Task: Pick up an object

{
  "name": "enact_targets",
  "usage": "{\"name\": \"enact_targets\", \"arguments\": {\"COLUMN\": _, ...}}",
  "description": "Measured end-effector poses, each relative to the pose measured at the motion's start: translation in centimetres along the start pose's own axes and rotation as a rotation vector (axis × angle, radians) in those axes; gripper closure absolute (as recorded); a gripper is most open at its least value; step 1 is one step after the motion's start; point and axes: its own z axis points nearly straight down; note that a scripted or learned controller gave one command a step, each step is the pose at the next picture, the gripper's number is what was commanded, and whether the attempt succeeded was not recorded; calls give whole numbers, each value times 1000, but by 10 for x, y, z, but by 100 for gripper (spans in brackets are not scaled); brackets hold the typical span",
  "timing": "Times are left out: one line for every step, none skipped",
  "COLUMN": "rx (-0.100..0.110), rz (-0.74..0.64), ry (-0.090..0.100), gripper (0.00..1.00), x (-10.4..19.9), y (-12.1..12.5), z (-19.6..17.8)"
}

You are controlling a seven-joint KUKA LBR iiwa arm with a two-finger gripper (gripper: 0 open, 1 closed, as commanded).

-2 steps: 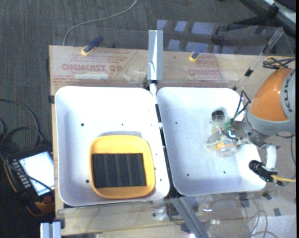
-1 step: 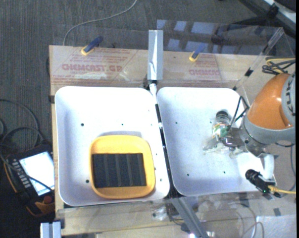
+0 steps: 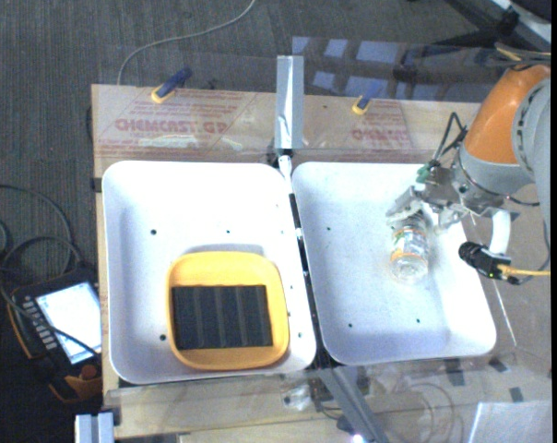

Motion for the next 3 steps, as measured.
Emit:
{"name": "enact_targets", "arguments": {"rx": 0, "rz": 0, "ry": 0, "gripper": 0, "x": 0, "y": 0, "z": 0}}
{"name": "enact_targets", "arguments": {"rx": -5, "rz": -118, "ry": 1, "gripper": 0, "x": -6, "y": -11, "z": 49}}
{"name": "enact_targets", "arguments": {"rx": -21, "rz": -332, "ry": -6, "gripper": 0, "x": 5, "y": -31, "z": 53}}
